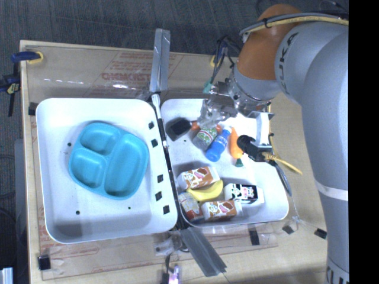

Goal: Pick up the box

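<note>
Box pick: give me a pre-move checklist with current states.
1. Targets present: ok. Small cartons and a black-and-white box lie in the right bin.
2. Gripper over a box: not ok. It sits above the bottles at the bin's far end.
3. Finger state: cannot tell.
4. Box held: not ok, nothing seen between the fingers.
5. Clear access: not ok. The banana lies against the cartons.
6. Left bin holds only the blue tray: ok.
</note>
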You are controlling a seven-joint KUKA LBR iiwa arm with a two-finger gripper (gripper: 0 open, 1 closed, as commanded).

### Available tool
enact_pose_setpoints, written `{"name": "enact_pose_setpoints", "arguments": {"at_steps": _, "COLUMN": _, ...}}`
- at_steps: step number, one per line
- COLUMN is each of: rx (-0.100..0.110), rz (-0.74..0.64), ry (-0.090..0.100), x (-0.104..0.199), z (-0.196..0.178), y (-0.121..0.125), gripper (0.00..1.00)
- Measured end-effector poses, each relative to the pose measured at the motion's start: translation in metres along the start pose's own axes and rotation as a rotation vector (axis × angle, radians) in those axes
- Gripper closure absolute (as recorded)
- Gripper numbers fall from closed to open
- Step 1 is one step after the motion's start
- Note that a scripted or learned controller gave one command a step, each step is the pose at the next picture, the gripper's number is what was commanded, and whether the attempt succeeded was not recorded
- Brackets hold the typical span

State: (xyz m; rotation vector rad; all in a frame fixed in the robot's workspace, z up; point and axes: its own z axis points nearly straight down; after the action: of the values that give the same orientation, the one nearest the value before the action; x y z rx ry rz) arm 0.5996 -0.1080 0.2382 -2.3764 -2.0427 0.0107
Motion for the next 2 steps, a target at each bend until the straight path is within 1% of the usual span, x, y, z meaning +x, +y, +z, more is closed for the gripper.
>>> {"name": "enact_pose_setpoints", "arguments": {"at_steps": 1, "rx": -0.005, "rz": 0.032, "ry": -0.001, "x": 0.015, "z": 0.017, "y": 0.014, "gripper": 1.0}}
{"name": "enact_pose_setpoints", "arguments": {"at_steps": 2, "rx": -0.006, "rz": -0.148, "ry": -0.001, "x": -0.069, "z": 0.116, "y": -0.015, "gripper": 1.0}}
